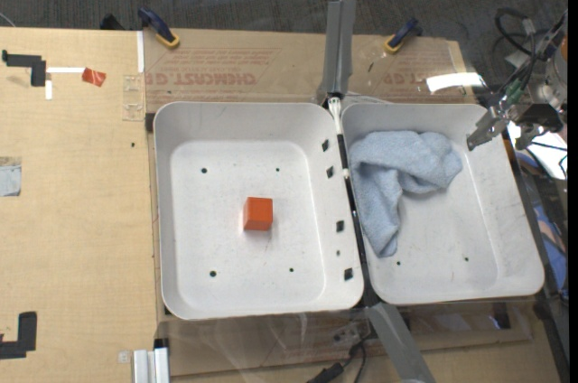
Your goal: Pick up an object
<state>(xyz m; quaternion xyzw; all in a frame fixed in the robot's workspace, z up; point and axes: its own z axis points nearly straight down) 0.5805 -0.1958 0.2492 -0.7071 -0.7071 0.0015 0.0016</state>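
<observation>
My gripper (481, 135) sits at the far right edge of the scene, over the upper right corner of the right bin (506, 277), just above its rim. It appears as a dark, slanted shape with wires and fittings behind it; I cannot tell whether it is open or closed, and nothing is visible in it. Just to my left and slightly nearer the camera lies a towel (402, 178), pale blue-grey and crumpled, bunched in the upper left part of the right bin with one fold trailing down along the bin's left wall. Its nearest edge is close beside me but not touching. Further left, across the divider between the two bins, a cube (258, 214), orange-red, rests alone on the floor of the left bin (181, 282), near that bin's centre and well apart from me. It sits flat, clear of all four walls. Beyond both bins, away from me toward the top of the view, a cardboard sheet (235, 70) lies under the bins, held by two clamps (158, 26) with yellow tips. A grey post (340, 47) stands upright behind the divider, to my upper left.
</observation>
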